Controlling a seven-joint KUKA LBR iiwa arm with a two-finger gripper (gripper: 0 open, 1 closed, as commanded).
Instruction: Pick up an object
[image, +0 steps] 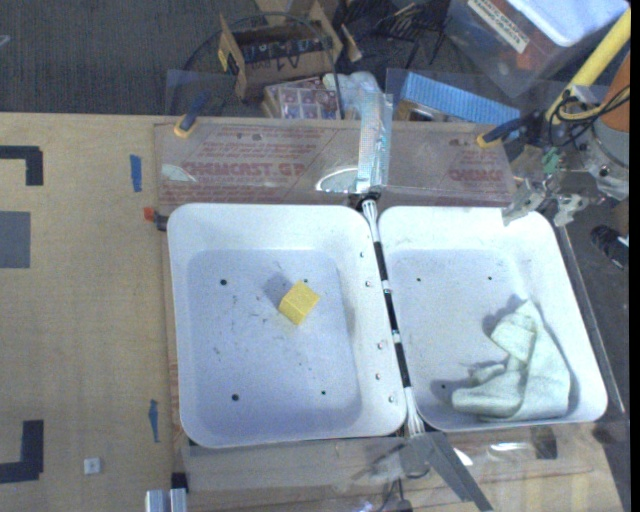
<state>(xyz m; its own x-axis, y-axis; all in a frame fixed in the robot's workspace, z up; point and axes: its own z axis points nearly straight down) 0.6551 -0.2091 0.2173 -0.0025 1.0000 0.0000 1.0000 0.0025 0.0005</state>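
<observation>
The gripper (545, 195) is hovering at the right bin's (560, 250) far corner, its state unclear; the cloth (515, 370) is lying nearer the camera.

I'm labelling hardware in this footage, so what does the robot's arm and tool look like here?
At the view's upper right, the arm shows an orange band over pale grey metal, with yellow cables looping beside it. Below it, the tool is a cluster of silvery-grey metal parts with small green fittings; finer details are too blurred to tell.
</observation>
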